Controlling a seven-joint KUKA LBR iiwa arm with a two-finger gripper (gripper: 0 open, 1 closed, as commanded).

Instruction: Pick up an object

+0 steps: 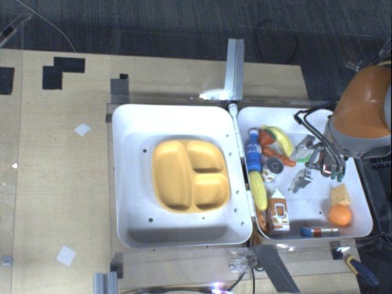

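**Tool Over Right Bin: Approach Geometry**

The arm enters from the right, with the tool hanging above the middle of the right bin. Whether the tool is wide or narrow cannot be told; nothing is seen held in it.

1 candidate, the corn cob, lies to the tool's left, against the bin's left wall. Its long axis runs roughly parallel to that wall, pointing toward the blue bottle directly beyond it. The orange sits nearer the front-right corner. The left bin holds 1 yellow tray.
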